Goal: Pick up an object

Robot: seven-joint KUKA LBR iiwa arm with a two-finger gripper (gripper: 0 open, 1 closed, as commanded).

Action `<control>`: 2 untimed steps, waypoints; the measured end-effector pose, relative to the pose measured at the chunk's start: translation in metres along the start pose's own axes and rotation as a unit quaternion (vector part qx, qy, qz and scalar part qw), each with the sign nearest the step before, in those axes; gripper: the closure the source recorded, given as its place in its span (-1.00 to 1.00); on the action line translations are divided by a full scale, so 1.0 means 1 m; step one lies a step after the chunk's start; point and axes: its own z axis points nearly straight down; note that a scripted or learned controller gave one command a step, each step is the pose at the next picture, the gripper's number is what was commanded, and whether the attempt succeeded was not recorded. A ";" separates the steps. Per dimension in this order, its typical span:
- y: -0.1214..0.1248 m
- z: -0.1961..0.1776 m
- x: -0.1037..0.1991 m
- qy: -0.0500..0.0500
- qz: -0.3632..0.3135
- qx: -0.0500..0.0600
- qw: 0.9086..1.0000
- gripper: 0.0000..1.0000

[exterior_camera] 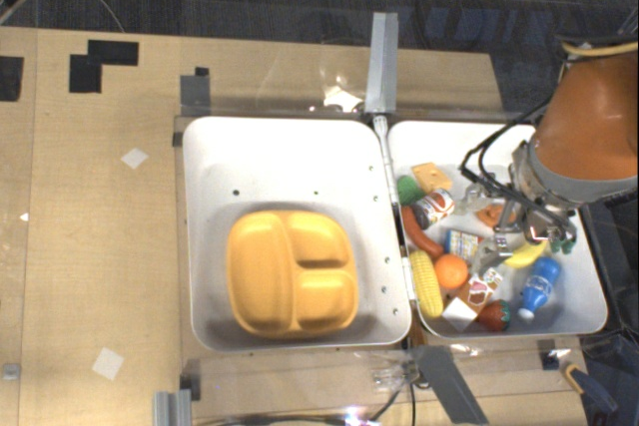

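**Operator:** What crowds the right bin?

**Observer:** Look along its near edge first: you have a white block (460, 310) beside a dark red piece (492, 315), with a blue bottle (537, 290) toward the right wall. Against the left wall lies a corn cob (426, 281), touching an orange ball (451, 271). Behind them you see a red sausage (419, 233), a small can (435, 209), a green piece (407, 188) and a tan wedge (431, 177) near the far edge. The left bin (290, 140) carries a yellow divided tray (292, 268) toward its near edge.

**Operator:** And the gripper?

**Observer:** Your gripper (502, 239) hangs over the middle of the right bin (589, 314), just above a yellow banana (527, 254), amid the clutter. Whether it is apart or closed, you cannot tell from here. The arm (591, 130) enters from the right, its orange band above the far right corner.
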 end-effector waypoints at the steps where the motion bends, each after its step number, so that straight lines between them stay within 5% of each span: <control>1: -0.011 0.099 0.006 -0.003 -0.005 0.000 1.000 -1.00; 2: -0.020 0.114 -0.020 -0.003 0.135 0.000 0.991 -1.00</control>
